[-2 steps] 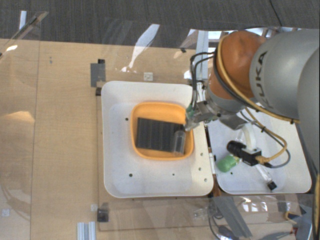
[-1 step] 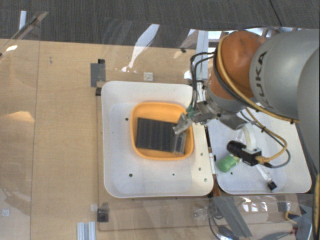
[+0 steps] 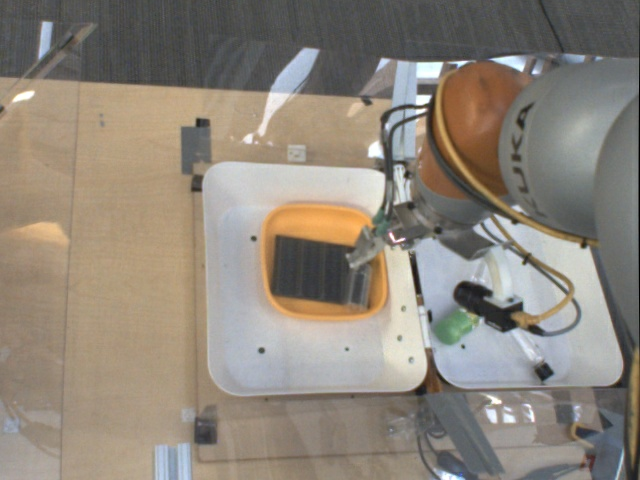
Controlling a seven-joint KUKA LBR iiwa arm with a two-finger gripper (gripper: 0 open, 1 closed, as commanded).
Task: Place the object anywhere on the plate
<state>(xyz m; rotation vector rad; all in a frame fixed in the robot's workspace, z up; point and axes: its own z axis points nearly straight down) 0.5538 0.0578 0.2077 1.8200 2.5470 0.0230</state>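
Dark grey ribbed rectangular block [image 3: 310, 268] is lying flat on the orange rounded plate [image 3: 320, 313], directly left of the tool [image 3: 363, 253], which is hanging over the block's right edge. Whether the tool is wide or narrow cannot be told.

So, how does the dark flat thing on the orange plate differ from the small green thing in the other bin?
The dark slab is flat, rectangular and ribbed; the green thing is rounded. The dark slab looks much larger than the green thing. The dark slab lies on the orange plate; the green thing lies on the bare floor of its bin. Both rest inside white bins.
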